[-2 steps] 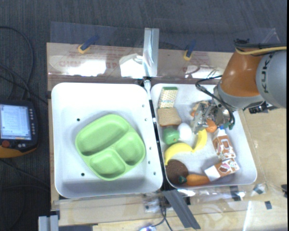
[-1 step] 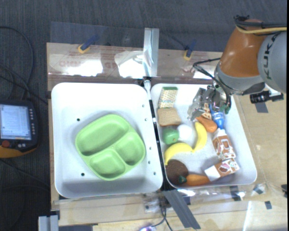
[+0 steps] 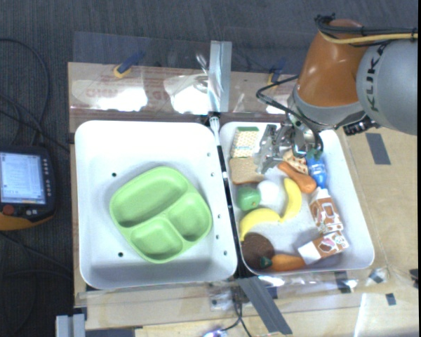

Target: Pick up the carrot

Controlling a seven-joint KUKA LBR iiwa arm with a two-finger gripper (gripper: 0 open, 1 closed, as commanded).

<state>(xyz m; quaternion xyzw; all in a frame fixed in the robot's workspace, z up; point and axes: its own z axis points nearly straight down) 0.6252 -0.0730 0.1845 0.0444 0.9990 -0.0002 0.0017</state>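
A wooden tabletop (image 3: pixel 393 209) carries two shallow white bins side by side, seen from above at a slant. The left bin (image 3: pixel 98 153) holds a green divided plate (image 3: pixel 161 213), lying near its middle with three compartments facing up. The grey arm (image 3: pixel 396 83), with its orange band above the wrist, reaches in from the right and hangs over the upper part of the right bin (image 3: pixel 361 248), which is crowded with toy food. The end effector (image 3: pixel 277 149) sits low among the items at the top of that bin, just beside a yellow-and-green cracker box (image 3: pixel 245 140) and a slice of bread (image 3: pixel 244 170); whether its fingers are apart or together cannot be told from this angle. A carrot (image 3: pixel 298 176) lies tilted just below and to the right of the end effector, near a blue-capped bottle (image 3: pixel 317 170). A banana (image 3: pixel 275 210) curves through the bin's middle, with a white egg-like ball (image 3: pixel 270 192) and a green lime (image 3: pixel 249 199) just beside it. Two small juice cartons (image 3: pixel 325 215) rest along the right wall. A second carrot (image 3: pixel 286 262) lies at the bin's lower edge, touching a dark brown round item (image 3: pixel 257 247). Off the tabletop to the left sits a control pendant (image 3: pixel 17 184) with a lit screen.
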